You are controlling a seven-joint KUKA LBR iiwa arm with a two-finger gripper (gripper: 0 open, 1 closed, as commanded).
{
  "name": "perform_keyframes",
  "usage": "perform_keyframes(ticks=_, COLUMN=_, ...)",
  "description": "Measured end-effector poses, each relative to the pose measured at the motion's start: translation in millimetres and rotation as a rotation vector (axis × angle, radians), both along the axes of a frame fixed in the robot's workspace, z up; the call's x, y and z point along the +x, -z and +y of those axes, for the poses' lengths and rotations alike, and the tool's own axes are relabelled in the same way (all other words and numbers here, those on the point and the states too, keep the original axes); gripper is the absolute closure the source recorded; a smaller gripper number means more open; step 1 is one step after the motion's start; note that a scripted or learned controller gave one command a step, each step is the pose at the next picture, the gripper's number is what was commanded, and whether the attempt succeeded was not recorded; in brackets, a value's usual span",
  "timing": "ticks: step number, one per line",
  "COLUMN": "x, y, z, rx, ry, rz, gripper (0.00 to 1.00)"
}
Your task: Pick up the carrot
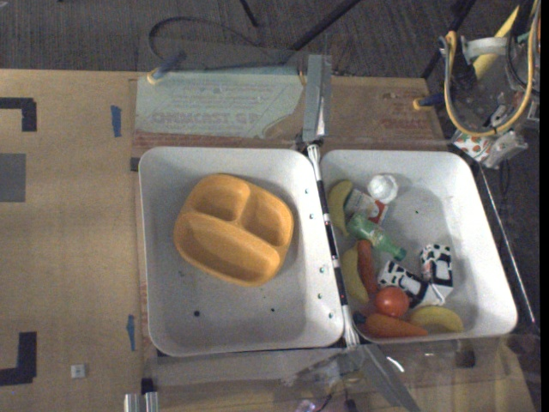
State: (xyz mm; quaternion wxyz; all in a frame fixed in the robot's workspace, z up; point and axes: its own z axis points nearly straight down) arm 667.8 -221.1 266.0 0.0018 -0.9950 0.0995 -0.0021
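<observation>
I note the carrot [395, 325] lying at the right bin's [489, 230] near edge, touching the tomato [391, 301]; end effector [502, 140], apparently at the bin's far right corner, state undeterminable.

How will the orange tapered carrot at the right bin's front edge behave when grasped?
The orange tapered carrot looks like smooth moulded plastic, so probably rigid, light and somewhat slippery. Its rounded body may roll. It lies against the red tomato and the white bin's front wall, so finger room looks tight.

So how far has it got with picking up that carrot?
Nothing looks done yet. The carrot lies at the near edge of the right bin, beside a tomato and other toy food. The arm sits beyond the bin's far right corner, above none of it. Reaching, gripping and lifting all remain.
</observation>
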Motion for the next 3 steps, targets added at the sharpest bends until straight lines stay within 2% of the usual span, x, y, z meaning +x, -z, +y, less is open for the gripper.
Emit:
perform_keyframes(ticks=2, x=4.2, y=-20.8, z=10.5, rx=0.008, ry=-0.011, rz=-0.008, gripper=1.00)
perform_keyframes(ticks=3, x=-3.8, y=-34.0, z=0.5, rx=0.000, ry=-0.002, rz=0.001, gripper=1.00)
